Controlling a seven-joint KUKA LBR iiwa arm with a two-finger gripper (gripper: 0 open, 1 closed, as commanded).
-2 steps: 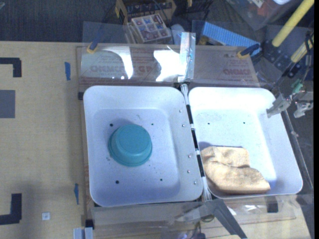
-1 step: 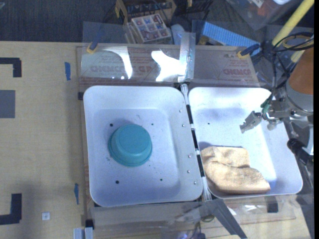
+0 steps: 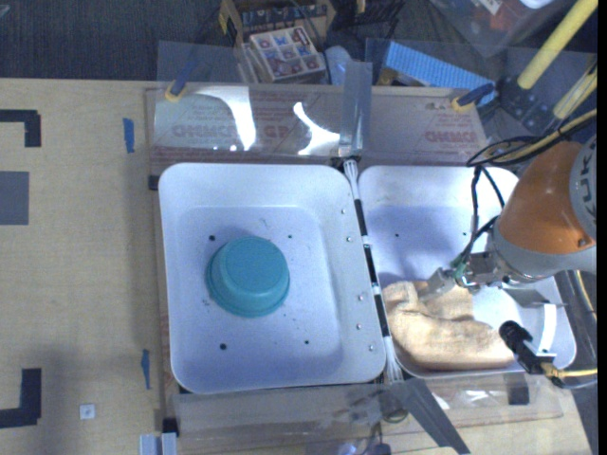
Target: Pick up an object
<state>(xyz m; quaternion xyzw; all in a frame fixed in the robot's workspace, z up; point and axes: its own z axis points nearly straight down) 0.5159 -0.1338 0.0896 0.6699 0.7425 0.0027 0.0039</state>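
One teal bowl (image 3: 248, 275) in left bin (image 3: 180, 207), one beige cloth (image 3: 446, 335) in right bin (image 3: 408, 197), end effector (image 3: 455, 278) state unclear

I count two white bins (image 3: 185, 192), one teal bowl (image 3: 248, 275) and one tan cloth (image 3: 441, 330).

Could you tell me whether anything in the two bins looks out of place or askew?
Nothing stands out. The teal bowl sits upside down in the left bin, and the tan cloth lies crumpled in the right bin.
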